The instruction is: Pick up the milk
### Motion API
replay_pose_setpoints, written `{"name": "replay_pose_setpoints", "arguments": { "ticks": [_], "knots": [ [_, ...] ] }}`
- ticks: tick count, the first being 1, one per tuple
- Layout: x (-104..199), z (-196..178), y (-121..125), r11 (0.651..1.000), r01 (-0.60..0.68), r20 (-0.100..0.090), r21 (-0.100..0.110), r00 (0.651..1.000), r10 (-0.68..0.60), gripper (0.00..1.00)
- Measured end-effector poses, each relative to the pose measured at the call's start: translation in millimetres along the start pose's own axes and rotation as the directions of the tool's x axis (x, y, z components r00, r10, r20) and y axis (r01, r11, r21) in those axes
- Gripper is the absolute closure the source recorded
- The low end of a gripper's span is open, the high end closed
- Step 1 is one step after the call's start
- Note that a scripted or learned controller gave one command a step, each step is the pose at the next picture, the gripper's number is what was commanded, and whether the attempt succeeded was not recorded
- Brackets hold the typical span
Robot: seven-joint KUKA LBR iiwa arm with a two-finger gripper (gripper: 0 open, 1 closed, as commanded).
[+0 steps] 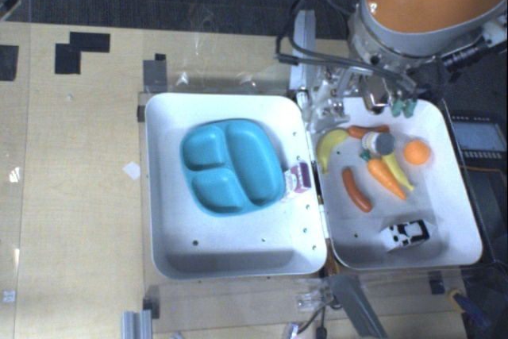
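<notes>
The gripper [349, 95] is seen above the far edge of the right bin [460, 238]; whether it is open cannot be told. The milk [408, 233], a black-and-white carton, lies near the bin's near edge, well apart from it. A blue divided plate [230, 164] is held by the left bin [167, 242].

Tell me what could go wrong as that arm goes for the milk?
1. The black-and-white milk carton lies near the front wall of the right white bin, far from the gripper at the back edge; a long reach could miss.
2. The orange carrot, red sausage and yellow banana lie between; the arm could knock them.
3. The carton lies tilted, so it may slip.
</notes>
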State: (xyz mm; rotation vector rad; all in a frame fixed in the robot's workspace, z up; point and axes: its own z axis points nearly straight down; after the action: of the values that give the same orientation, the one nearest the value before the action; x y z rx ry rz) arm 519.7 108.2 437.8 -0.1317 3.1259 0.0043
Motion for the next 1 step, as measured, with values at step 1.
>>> {"name": "replay_pose_setpoints", "arguments": {
  "ticks": [1],
  "knots": [
    [16.2, 151.1, -31.0, 0.999, 0.038, -0.004, 0.001, 0.999, -0.038, 1.0]
  ]
}}
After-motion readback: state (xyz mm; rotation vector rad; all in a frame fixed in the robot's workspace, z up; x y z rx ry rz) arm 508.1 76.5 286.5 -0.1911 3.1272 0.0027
